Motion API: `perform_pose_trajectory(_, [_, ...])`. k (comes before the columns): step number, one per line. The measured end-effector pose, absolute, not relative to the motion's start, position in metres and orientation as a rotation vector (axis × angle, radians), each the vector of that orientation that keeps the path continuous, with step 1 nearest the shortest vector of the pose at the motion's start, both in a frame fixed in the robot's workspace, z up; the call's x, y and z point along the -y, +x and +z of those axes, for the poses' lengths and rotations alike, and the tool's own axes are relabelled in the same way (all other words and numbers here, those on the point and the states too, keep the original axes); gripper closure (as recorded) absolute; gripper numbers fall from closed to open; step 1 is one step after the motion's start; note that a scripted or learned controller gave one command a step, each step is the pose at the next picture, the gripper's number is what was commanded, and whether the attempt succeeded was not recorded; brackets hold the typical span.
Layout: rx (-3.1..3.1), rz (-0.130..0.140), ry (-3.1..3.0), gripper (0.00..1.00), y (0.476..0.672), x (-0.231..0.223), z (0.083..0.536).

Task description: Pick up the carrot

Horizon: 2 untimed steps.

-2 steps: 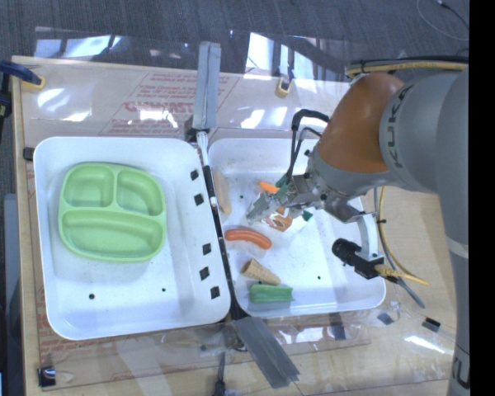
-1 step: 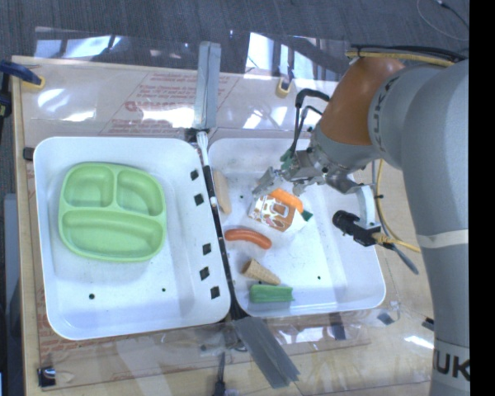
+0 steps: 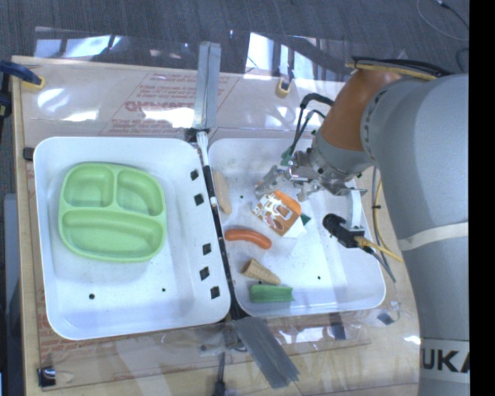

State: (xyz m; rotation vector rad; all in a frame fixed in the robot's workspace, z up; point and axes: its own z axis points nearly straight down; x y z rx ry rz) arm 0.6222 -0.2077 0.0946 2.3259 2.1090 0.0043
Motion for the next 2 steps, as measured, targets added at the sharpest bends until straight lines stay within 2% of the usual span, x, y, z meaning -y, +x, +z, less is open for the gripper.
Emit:
perform_pose_trajectory(1, [-2.115, 0.008, 2.318, 1.0, 0.624, 0.206, 0.107])
perform_pose_trajectory(2, [-2.085, -0.001, 2.354, 1.0, 0.633, 0.142, 0.193])
